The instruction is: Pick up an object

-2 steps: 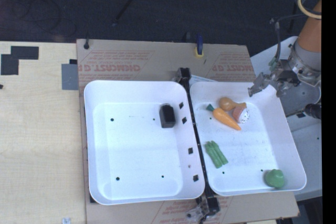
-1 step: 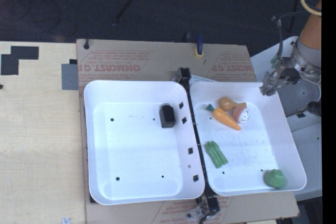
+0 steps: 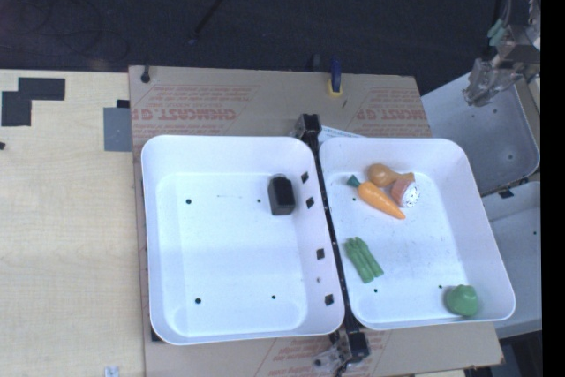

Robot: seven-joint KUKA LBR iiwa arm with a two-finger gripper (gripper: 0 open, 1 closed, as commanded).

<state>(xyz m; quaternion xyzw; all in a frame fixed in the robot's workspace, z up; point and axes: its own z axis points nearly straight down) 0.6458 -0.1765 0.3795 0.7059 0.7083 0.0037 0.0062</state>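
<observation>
While the gripper hangs at the frame's upper right, off the bins, its state impossible to tell, the toy carrot lies down-left of it in the right bin, long axis running upper-left to lower-right.

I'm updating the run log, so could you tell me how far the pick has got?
Nothing looks done. The gripper is at the top right, away from both bins. The carrot, green stalk, green ball and black block all lie in the bins. The whole pick remains.
</observation>
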